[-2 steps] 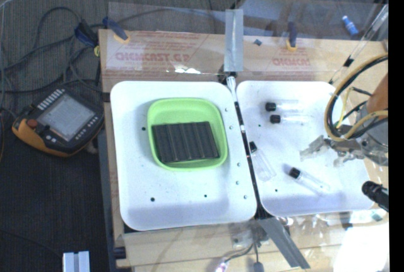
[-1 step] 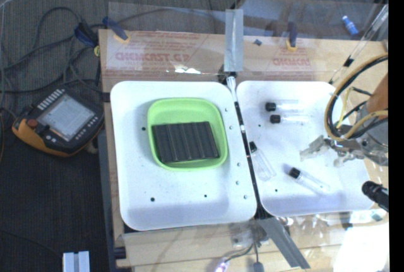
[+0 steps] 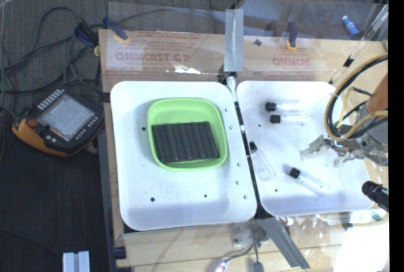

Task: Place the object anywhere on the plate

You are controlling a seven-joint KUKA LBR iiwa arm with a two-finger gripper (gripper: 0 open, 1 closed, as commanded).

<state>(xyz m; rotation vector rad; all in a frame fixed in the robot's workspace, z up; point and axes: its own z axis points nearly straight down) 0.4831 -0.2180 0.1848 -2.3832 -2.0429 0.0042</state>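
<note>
Tube (image 3: 304,178), clear with a black cap, lying flat in the right bin (image 3: 353,201), just below and view-left of the hand (image 3: 333,149), apart from it. Hand low over the same bin, near its right side; spread or pressed together, cannot tell. Second tube (image 3: 282,105) and third tube (image 3: 285,118) up and view-left of the hand, close together. Fourth tube (image 3: 259,159) farther view-left, beside the bin's left wall. Green plate (image 3: 161,114) in the left bin (image 3: 183,211), well apart from the hand, beyond both inner bin walls. Dark ridged slab (image 3: 185,142) lying on the plate, covering most of its floor. Yellow and black cables (image 3: 338,106) looping just above the hand.
</note>
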